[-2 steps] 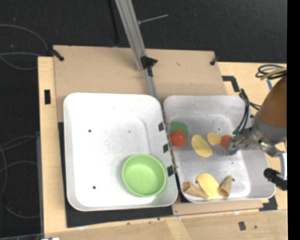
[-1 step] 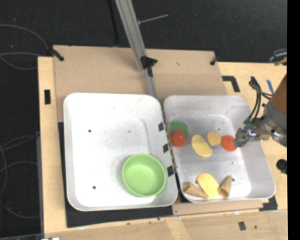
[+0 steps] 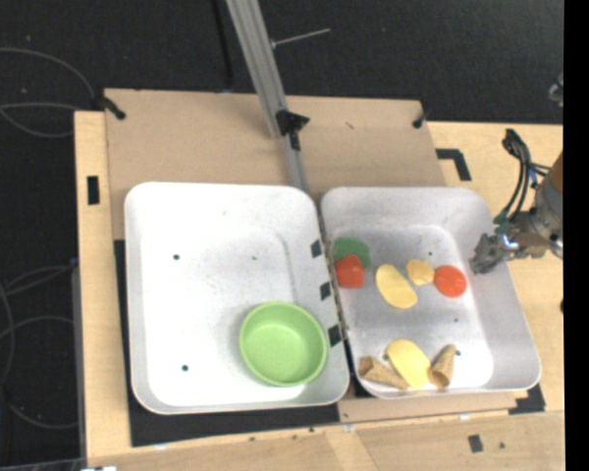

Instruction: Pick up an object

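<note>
1. Two white bins are sitting side by side on the desk [image 3: 226,135].
2. The left bin [image 3: 177,234] is holding a light green bowl [image 3: 283,342] near its front right corner.
3. The right bin [image 3: 491,361] is holding a bunch of small things.
4. A green round piece [image 3: 352,252] is lying near the bin's left wall, and a red ball [image 3: 349,272] is touching it just in front.
5. A big yellow piece [image 3: 397,287] is lying in the middle, with a smaller yellow piece [image 3: 420,272] just beside it.
6. An orange-red ball [image 3: 451,281] is lying near the right wall.
7. At the front, another yellow piece [image 3: 407,361] is lying between two tan cones [image 3: 442,365].
8. The robot arm [image 3: 548,204] is reaching in from the right.
9. Its gripper [image 3: 488,252] is hanging over the right edge of the right bin, near the orange-red ball but apart from it.
10. It is too small and dark to tell if the fingers are spread or pressed together.
</note>
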Motion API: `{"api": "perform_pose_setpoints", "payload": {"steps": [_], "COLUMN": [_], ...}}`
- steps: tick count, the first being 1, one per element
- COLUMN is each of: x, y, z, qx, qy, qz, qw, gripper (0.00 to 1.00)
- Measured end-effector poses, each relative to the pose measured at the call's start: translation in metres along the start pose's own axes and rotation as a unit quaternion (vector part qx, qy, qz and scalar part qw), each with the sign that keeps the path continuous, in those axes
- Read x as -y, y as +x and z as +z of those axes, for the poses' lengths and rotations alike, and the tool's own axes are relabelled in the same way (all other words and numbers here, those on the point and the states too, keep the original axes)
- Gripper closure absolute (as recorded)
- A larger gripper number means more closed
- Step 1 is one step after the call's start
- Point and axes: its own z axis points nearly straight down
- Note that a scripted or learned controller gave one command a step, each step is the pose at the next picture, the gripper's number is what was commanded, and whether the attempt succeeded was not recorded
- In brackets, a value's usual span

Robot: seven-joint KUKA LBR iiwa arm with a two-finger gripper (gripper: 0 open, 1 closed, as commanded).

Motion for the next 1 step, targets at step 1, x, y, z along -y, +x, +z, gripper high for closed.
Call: {"api": "perform_pose_setpoints", "payload": {"steps": [1], "x": [-0.0019], "y": [-0.0009], "z": [-0.0354], "qx": [0.0], "qy": [0.001], "qz": [0.0], "qw": [1.0], "gripper": [1.0]}}
